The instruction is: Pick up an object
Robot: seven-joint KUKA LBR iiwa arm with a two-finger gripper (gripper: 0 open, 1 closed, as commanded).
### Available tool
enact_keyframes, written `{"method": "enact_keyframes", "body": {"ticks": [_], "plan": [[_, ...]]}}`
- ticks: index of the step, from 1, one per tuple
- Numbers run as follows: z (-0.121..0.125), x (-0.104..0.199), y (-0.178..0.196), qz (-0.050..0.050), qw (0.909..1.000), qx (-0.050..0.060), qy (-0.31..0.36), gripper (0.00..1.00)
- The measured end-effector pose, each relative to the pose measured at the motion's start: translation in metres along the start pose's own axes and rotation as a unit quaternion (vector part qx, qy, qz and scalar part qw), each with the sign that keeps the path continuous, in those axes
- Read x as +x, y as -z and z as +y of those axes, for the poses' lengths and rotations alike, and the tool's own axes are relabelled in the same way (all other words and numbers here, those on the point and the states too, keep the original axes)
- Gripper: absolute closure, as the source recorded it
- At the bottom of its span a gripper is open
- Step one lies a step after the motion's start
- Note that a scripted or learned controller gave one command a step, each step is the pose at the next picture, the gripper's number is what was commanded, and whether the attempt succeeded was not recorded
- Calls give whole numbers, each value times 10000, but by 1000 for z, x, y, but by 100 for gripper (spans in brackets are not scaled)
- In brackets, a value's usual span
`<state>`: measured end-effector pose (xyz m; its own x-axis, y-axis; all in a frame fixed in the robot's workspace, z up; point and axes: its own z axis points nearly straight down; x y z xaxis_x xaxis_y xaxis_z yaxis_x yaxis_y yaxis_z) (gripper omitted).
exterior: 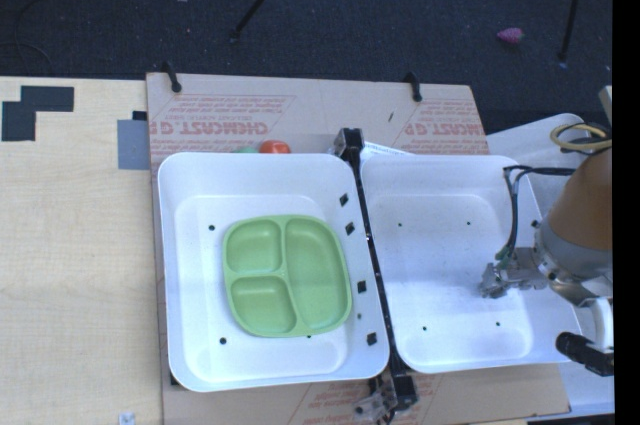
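Camera view: gripper (497,279) low over right bin (440,353).

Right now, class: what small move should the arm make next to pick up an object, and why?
Probably travel left across the divider: the gripper sits low in the right bin, while the green divided plate lies flat in the left bin.

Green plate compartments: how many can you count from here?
3. The green plate in the left bin has two compartments on its left side, upper and lower, and one long compartment along its right side.
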<state>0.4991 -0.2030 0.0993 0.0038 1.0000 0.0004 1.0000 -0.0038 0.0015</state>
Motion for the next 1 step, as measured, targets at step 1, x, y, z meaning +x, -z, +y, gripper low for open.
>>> {"method": "enact_keyframes", "body": {"ticks": [1], "plan": [[-2,6,60,-2,10000,-2,27,100]]}}
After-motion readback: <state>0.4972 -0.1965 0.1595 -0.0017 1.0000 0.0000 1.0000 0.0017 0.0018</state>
